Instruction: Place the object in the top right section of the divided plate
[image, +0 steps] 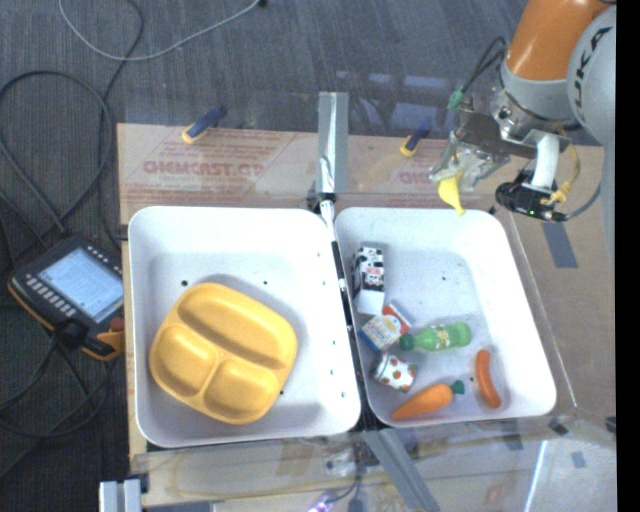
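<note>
Banana-yellow, a small object (452, 189) sits pinched between the fingers of my end effector (458, 176), its pointed lower end hanging just past the far rim of the right bin (520, 260). My end effector is closed on it, up above that bin's back edge, with my orange-banded wrist behind it at the upper right.

Below me the right bin holds its clutter toward the near and left side: a black-and-white carton (370, 267) against the left wall, a small red-and-white carton (382, 329), a green bottle (437, 338) lying on its side, a little cup (394, 372), a carrot (428, 400) and a sausage (487, 379) near the front edge. The far right part of its floor is bare.

The divided plate (224, 351) lies in the left bin (160, 240), yellow, turned at an angle, sitting toward that bin's near left corner. Bare white floor lies around it on the far side and the right, up to the ridge where the two bins meet.

Beyond the bins, the table (230, 165) shows a printed board with two blue-and-yellow clips. A handheld pendant (70, 290) lies off the left edge, on the floor.
</note>
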